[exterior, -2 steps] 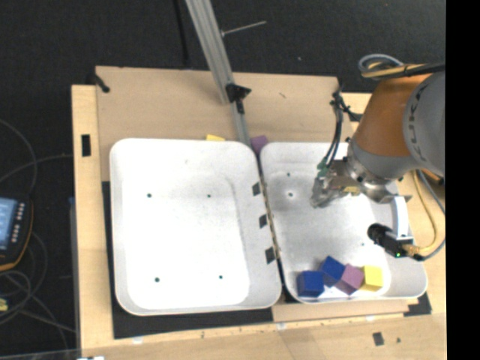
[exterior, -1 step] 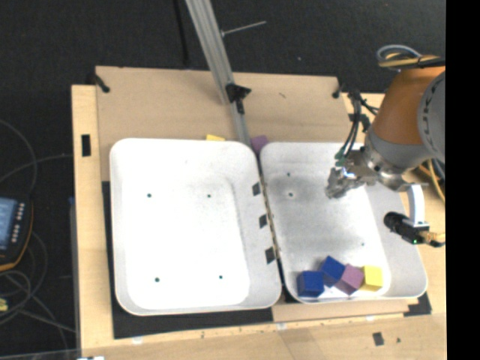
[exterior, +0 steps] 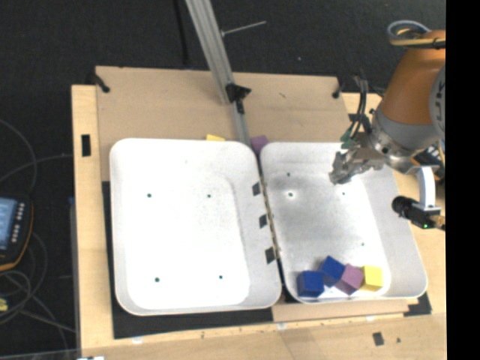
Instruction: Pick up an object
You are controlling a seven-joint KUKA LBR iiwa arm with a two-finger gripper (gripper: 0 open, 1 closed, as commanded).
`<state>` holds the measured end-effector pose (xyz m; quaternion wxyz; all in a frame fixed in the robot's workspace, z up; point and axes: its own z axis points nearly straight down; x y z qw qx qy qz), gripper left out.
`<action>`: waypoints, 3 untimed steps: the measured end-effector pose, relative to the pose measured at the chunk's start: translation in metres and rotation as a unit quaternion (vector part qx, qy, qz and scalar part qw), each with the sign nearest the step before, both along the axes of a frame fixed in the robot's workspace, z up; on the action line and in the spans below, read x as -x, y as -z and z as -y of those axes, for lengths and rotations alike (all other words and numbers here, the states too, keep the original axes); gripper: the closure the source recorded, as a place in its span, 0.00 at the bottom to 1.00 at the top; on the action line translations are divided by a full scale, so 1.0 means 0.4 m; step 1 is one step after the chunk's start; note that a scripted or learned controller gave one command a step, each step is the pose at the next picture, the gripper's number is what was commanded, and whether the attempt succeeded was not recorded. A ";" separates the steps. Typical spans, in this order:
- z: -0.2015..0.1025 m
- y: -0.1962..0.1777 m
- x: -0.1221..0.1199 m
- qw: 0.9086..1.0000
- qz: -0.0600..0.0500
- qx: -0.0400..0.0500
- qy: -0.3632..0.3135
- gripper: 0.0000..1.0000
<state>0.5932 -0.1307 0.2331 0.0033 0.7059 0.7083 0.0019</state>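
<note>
Blocks cluster at the near edge of the right bin (exterior: pixel 390 223): two blue blocks (exterior: pixel 321 276), a purple block (exterior: pixel 350 277) and a yellow block (exterior: pixel 373 277), touching or nearly so. Gripper (exterior: pixel 341 172) hangs over that bin's far right part, well apart from them; whether it is spread I cannot tell.

Two white bins (exterior: pixel 187 223) sit side by side on the desk (exterior: pixel 165 103). In the right bin (exterior: pixel 390 223), at its near edge, lie four blocks: two blue blocks (exterior: pixel 311 283), one purple block (exterior: pixel 349 277) and one yellow block (exterior: pixel 373 277).
</note>
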 end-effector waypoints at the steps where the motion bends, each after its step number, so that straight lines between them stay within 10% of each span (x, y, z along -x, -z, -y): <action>1: 0.090 -0.064 0.060 1.000 -0.001 0.001 0.003 1.00; 3: -0.113 0.115 0.157 1.000 -0.007 -0.002 0.000 1.00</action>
